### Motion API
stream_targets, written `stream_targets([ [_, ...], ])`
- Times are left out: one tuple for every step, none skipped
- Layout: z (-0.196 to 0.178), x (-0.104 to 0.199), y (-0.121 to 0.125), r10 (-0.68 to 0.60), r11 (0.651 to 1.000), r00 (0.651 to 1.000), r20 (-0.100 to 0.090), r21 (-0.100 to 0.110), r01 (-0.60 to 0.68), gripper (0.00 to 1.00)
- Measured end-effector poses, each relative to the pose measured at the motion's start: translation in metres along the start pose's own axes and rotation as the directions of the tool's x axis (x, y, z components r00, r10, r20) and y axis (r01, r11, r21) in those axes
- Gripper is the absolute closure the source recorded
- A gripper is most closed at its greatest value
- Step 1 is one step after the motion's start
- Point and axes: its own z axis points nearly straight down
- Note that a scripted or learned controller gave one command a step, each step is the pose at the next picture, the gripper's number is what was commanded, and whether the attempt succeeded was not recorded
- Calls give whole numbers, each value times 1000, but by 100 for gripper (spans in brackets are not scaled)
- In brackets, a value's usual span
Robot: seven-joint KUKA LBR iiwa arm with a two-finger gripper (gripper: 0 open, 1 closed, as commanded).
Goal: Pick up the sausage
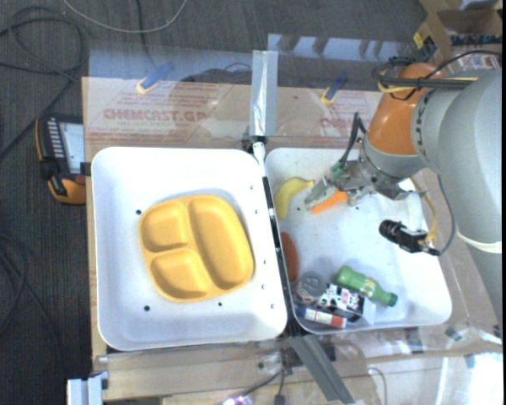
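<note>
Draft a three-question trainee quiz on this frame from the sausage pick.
1. True or false: the sausage lies in the yellow tray.
2. Which is nearest the claw? A) green bottle B) orange carrot C) yellow tray
3. Fill in: the sausage lies against the right bin's ____ wall.

Key: 1 false, it lies in the right bin; 2 B; 3 left.

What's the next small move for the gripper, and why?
Probably shift toward the right bin's left wall and down. The gripper sits at the bin's far end over a banana and carrot, while the sausage lies nearer the camera against the left wall.
</note>
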Motion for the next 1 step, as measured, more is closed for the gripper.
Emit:
stream_targets([
  [-2,26,-77,-41,999,999,-2,0,41,0],
])
